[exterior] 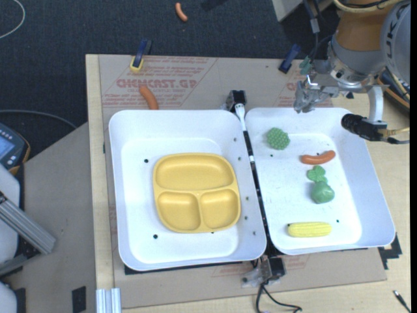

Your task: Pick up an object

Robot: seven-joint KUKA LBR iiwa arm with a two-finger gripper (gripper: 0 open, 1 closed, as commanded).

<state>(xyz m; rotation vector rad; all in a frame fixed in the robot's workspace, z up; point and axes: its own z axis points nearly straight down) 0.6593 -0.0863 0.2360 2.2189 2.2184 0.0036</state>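
So from the overhead camera you've got two white bins side by side on the bench (98,175), sitting on a brown cardboard sheet.

The left bin (127,194) holds a yellow divided plate (195,191), pretty much centered, with a band of bare white floor all around it.

The right bin (365,194) is where the pickable stuff is. A round green bumpy ball (277,138) sits near the far left corner. A little red sausage (318,156) lies just past it toward the right, tilted a bit. Right below the sausage there's a green broccoli piece (320,186), close to it but I can't tell if they touch. A yellow corn cob (309,229) lies flat near the front edge, well apart from the rest. The left strip of that bin, below the ball, is open floor, and so is the right side near the wall.

Your tool (304,103) hangs at the far rim of the right bin, up by the back edge, not over any of the items. It's empty as far as anything shows; its tips look close together, but it's too small and blurry, so I can't tell how far apart they are. The grey and orange arm (365,25) comes in from the upper right.

Outside the bins: an orange sausage (149,97) lies on the cardboard behind the left bin, and another small one (181,12) sits on the dark floor farther back.
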